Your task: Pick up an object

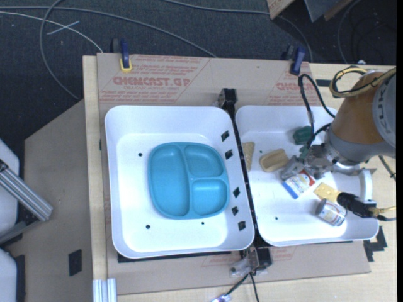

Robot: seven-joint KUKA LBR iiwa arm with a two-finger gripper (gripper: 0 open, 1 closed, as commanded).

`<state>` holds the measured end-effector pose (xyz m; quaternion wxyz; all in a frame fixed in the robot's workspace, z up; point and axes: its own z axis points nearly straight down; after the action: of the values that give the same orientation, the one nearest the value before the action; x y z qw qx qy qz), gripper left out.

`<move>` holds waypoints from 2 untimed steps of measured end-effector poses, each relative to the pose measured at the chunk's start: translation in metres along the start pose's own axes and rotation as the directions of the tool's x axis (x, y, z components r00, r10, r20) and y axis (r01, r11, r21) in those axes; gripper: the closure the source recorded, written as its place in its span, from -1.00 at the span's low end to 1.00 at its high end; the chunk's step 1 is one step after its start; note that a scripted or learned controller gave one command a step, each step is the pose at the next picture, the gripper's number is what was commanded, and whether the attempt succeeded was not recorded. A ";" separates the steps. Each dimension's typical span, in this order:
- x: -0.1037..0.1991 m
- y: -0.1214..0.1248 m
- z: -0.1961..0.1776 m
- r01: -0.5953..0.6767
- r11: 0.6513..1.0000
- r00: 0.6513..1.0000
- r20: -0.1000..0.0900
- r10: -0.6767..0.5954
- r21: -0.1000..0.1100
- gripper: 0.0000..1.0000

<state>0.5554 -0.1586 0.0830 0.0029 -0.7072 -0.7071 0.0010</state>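
The right bin [271, 228] holds several small objects. A tan bread-like piece [272, 160] lies near its left side, with a smaller tan piece [249, 151] against the bin's left wall. A blue, white and red packet [298, 183] lies in the middle. To the right of it are a yellow block [326, 190] and a small can [330, 213] on its side. A green item [303, 133] sits farther back. My gripper [299, 167] is low over the bin, just above the packet and right of the tan piece. The wrist hides what lies under it.
The left bin [123, 131] holds a blue divided plate [187, 179]. Black clips [228, 97] join the two bins along the middle wall. The arm's orange band [356, 115] and a black cable [308, 106] hang over the right bin's back right part.
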 end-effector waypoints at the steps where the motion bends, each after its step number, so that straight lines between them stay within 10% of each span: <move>1: 0.000 0.002 -0.013 0.000 1.000 1.000 0.001 0.000 -0.005 1.00; 2: -0.007 0.006 -0.060 0.000 1.000 1.000 0.004 0.000 -0.011 1.00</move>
<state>0.5618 -0.1663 0.1432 -0.0026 -0.7070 -0.7072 -0.0015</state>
